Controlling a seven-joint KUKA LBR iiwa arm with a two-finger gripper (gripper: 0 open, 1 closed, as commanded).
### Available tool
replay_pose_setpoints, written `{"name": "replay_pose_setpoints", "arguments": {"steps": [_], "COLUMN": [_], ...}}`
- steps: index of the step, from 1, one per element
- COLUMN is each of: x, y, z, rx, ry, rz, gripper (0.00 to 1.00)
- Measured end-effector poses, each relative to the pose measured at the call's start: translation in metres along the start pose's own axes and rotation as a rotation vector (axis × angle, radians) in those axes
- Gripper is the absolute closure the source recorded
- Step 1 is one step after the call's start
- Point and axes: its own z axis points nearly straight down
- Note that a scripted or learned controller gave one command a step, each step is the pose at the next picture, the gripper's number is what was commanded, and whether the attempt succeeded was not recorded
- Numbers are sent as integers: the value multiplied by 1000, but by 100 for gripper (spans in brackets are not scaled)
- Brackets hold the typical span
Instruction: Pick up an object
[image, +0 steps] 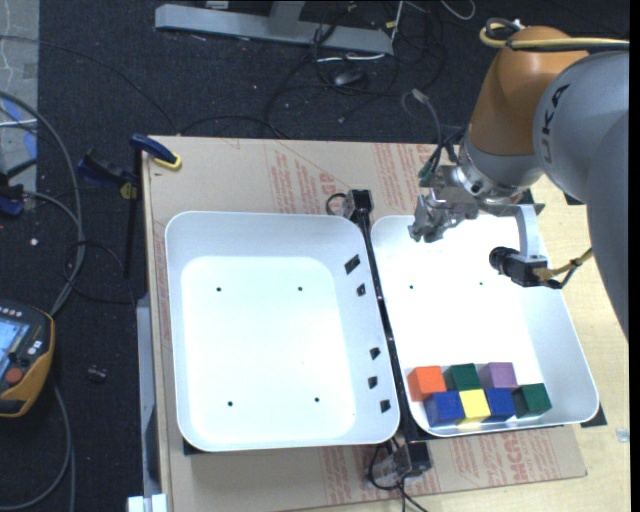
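Small square-edged blocks (477, 393), matte and brightly coloured, huddle touching in the right bin's (560, 310) near corner. The metal gripper (428, 226) hangs over its far edge; I cannot tell its jaws' state.

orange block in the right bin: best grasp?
Judging from the view, come straight down on the orange block. It sits at the left end of the cluster's back row, with the green block touching its right side and the blue block against its near side. Its left and far faces look free, so nudging it clear first may help.
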Motion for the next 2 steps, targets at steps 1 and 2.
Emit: {"name": "replay_pose_setpoints", "arguments": {"steps": [1,2], "x": [46,104], "y": [-4,-4], "z": [-3,1], "rx": [0,0], "ry": [0,0], "rz": [0,-1], "gripper": [100,100]}}
